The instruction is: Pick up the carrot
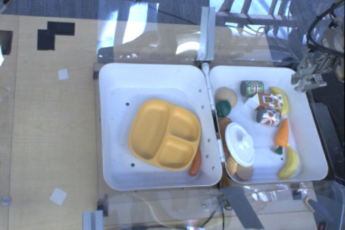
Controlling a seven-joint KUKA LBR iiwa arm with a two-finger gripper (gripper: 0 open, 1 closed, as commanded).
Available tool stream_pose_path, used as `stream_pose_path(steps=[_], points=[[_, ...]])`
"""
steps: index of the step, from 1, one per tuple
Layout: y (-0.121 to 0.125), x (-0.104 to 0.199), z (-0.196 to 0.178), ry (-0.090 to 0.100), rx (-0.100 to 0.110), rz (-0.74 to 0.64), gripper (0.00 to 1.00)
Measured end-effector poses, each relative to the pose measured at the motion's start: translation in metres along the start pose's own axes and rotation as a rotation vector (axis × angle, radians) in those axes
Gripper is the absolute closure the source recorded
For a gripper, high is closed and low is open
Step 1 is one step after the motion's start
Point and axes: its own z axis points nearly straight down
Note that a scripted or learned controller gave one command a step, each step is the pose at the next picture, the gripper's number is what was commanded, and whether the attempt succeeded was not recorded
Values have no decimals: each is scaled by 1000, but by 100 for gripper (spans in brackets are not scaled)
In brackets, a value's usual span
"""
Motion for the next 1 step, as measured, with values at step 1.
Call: stream_pose_path(steps=[1], points=[[0, -3, -13, -12, 3, 0, 100]])
